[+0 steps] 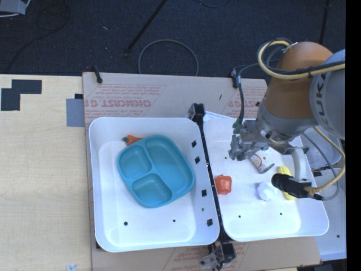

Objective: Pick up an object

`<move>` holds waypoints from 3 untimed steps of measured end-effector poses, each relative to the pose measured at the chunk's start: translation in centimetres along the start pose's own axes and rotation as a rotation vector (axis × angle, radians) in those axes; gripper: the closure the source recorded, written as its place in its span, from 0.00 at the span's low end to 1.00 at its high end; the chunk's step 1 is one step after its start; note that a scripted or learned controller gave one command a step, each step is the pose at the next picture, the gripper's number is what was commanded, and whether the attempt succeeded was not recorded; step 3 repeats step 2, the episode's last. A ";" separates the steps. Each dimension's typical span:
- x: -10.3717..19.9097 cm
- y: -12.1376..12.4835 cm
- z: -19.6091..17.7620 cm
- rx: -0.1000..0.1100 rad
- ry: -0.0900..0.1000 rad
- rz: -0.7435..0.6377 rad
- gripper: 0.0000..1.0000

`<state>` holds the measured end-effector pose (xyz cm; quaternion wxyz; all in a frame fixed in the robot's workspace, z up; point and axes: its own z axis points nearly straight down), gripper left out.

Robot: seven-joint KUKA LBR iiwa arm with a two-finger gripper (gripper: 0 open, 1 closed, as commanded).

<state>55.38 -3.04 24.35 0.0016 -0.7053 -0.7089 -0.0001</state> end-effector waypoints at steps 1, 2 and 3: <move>5.7 0.2 -0.4 0.001 0.000 0.000 1.00; 10.1 0.2 0.5 0.003 -0.001 0.002 1.00; 10.1 0.2 0.5 0.003 -0.001 0.002 1.00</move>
